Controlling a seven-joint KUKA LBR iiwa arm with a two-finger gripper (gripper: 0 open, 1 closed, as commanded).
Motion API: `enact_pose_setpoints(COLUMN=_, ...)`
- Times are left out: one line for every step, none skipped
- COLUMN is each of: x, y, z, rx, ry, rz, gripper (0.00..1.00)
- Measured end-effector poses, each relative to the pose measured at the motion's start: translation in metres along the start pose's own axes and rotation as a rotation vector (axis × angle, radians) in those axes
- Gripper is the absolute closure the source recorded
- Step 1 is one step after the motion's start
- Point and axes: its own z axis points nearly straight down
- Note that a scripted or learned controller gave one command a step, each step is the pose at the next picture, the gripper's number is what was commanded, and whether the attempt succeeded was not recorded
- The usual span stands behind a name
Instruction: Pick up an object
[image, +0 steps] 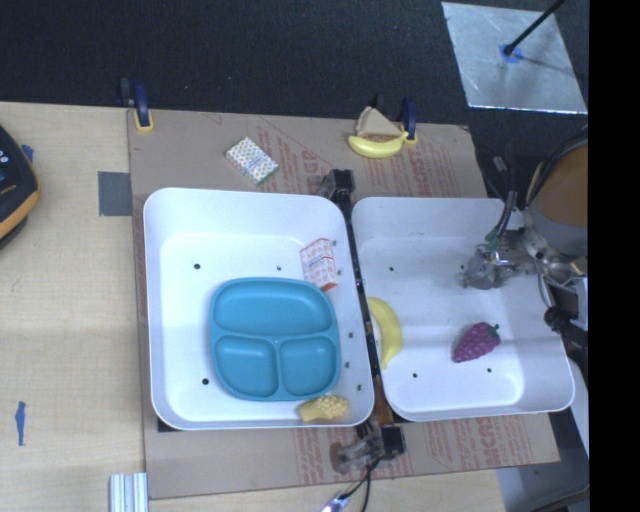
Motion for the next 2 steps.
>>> enact_pose_setpoints(x=0.000, y=0.054, z=-0.035, rx=-0.002, ry=0.002, rz=0.003, gripper=1.00)
enact_pose_setpoints(x=0.055, y=0.046, z=-0.069, rx=-0.001, ry=0.003, rz=0.002, gripper=1.00)
